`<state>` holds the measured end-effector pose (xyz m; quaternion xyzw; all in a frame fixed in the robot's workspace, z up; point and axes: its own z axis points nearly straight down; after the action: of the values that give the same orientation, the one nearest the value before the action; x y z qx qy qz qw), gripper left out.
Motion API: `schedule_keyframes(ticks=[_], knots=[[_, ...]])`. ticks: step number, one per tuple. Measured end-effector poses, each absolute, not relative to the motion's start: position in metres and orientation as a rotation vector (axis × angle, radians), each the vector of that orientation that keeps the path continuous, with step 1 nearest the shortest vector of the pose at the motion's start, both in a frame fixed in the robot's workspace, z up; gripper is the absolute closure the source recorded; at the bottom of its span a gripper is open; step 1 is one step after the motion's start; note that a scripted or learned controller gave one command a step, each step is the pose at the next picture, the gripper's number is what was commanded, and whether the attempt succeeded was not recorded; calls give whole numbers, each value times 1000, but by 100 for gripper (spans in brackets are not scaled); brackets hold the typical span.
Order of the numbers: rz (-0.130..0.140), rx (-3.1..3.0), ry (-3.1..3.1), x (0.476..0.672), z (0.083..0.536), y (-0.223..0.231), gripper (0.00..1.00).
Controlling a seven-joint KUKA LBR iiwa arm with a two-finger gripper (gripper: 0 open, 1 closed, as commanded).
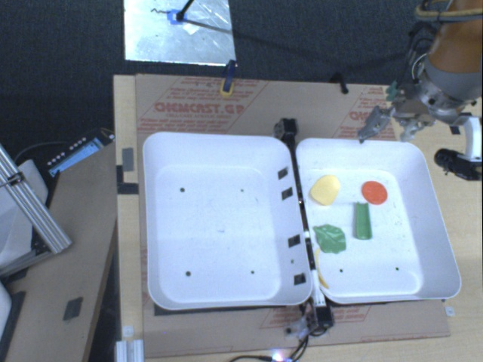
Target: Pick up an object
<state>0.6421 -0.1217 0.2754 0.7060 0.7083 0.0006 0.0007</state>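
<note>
Claw (386,124) hangs with fingers apart and nothing between them over the right bin's (434,225) far rim, clear of the disc (374,192), stick (363,221) and yellow lump (325,190) lying loose inside for picking.

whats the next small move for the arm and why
Probably swing the gripper in over the right bin and down toward the red disc. The gripper sits at the bin's far edge with nothing between its fingers, and the disc is the nearest object, lying apart from the others.
</note>
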Motion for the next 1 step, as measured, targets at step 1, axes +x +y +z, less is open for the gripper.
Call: schedule_keyframes(ticks=[1], knots=[[-6, 2219, 2239, 592, 180, -43, 0]])
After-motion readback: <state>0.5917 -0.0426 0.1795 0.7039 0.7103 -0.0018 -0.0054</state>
